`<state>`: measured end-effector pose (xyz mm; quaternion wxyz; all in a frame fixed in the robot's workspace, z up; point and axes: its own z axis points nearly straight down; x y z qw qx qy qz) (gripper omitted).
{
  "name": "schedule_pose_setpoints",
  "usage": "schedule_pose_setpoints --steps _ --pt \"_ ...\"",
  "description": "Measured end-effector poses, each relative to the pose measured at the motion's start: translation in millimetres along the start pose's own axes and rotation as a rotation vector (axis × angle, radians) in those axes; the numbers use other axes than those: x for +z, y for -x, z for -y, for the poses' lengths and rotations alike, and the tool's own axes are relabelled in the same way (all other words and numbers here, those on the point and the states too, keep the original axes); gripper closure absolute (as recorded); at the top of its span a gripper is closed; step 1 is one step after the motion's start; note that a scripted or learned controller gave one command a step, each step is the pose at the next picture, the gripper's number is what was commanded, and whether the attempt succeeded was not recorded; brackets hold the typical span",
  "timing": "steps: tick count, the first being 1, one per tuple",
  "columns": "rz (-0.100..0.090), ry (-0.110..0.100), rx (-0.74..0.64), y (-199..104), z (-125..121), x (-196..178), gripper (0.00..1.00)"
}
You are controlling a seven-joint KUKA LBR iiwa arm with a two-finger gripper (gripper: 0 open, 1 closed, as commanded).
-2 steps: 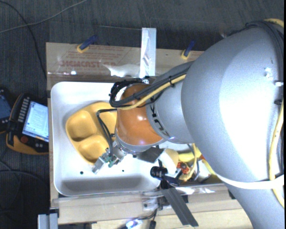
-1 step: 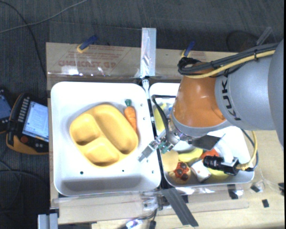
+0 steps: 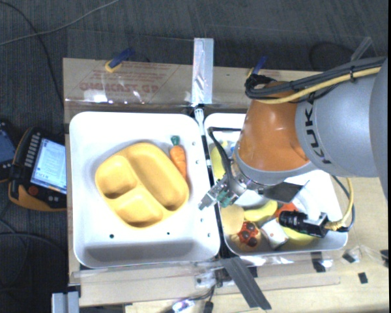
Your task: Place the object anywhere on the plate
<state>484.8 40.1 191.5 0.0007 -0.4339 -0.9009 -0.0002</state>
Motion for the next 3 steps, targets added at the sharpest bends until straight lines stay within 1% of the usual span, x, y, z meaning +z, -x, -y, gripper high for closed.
schedule_pose_setpoints --steps 1,2,3 --pt "0.001 -0.002 0.145 5 -28 9 1.00" --pt "0.004 -0.002 0.216 9 -147 -23 1.00" --pt "0.003 -0.005 0.370 -24 -60 9 1.00"
